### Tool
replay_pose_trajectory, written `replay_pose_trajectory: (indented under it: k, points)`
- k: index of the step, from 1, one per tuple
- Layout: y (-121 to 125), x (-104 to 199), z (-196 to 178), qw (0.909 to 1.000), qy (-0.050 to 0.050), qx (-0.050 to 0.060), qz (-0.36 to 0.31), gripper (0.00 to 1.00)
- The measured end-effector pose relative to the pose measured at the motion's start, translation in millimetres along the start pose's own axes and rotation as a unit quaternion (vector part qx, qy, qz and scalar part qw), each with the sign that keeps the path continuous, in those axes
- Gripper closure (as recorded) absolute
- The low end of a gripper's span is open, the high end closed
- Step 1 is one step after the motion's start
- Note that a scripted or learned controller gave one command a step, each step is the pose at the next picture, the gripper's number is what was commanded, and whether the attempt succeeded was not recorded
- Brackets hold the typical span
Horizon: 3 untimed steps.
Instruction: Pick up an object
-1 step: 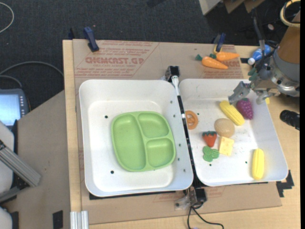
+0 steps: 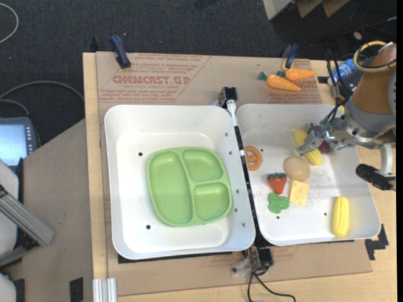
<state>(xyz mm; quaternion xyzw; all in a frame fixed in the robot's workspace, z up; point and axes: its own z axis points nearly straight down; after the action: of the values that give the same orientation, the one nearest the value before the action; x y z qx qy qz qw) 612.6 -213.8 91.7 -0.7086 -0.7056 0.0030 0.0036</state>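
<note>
The right white bin (image 2: 352,115) holds the toy food. My gripper (image 2: 313,141) hangs low over its upper middle, reaching in from the right. Its tip is among a small yellow piece (image 2: 300,135), another yellow piece (image 2: 314,158) and a purple item (image 2: 325,147). Just below lies a beige round potato (image 2: 296,167). Further down are a red strawberry (image 2: 277,182), a yellow cheese wedge (image 2: 299,192) and a green leafy piece (image 2: 277,203). A pretzel (image 2: 252,157) lies by the bin's left wall and a corn cob (image 2: 340,216) sits at the lower right.
The left white bin (image 2: 123,131) bears a green divided plate (image 2: 187,185). Two orange carrots (image 2: 284,82) lie on the cardboard behind the right bin. Blue clamps (image 2: 119,50) hold the board's far edge. The arm's grey body (image 2: 371,109) overhangs the right bin's right side.
</note>
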Motion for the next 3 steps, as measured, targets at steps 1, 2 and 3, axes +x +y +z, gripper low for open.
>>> replay_pose_trajectory:
  k: [1, 2, 3]
  points:
    - [3, 3, -20, 1.0000, -0.001, -0.006, -0.002, 1.00]
    - [-63, 61, -13, 1.0000, 0.002, -0.001, -0.003, 1.00]
    - [-52, 118, 3, 0.9999, -0.004, -0.012, -0.003, 1.00]
